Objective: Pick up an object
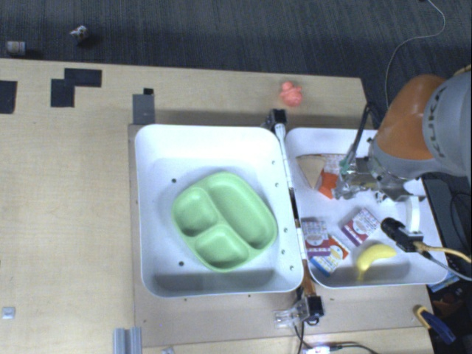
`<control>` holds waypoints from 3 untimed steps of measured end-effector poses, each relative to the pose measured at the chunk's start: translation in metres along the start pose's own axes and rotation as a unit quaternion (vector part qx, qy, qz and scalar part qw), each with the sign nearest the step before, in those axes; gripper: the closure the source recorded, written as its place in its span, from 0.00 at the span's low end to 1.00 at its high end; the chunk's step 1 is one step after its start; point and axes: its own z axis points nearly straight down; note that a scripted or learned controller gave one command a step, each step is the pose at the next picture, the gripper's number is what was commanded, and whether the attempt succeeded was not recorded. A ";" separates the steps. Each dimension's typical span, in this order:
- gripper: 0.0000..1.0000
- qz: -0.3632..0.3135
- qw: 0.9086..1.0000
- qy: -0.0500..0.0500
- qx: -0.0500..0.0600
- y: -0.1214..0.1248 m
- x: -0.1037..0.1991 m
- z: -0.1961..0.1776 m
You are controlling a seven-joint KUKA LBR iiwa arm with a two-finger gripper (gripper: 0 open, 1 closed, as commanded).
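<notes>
The right bin (298, 144) holds a yellow banana (374, 257), a small red and white carton (361, 226), a colourful packet (327, 256), a white pack with red print (313, 231) and an orange and tan object (324, 177) by the bin's back left. My gripper (352, 186) hangs over the upper middle of this bin, just right of the orange object. Its tips are small and dark against the bin floor, and nothing can be made out between them.
The left bin (155, 161) holds a green divided plate (223, 219). A pink ball (291, 93) lies on the bench behind the bins. Black patches (74, 83) mark the bench at the far left.
</notes>
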 end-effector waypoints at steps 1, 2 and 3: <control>0.00 0.000 1.000 0.000 0.000 0.000 0.000 0.000; 1.00 -0.001 1.000 0.001 -0.002 0.002 0.001 -0.011; 0.00 -0.001 1.000 0.001 -0.002 0.001 0.001 -0.011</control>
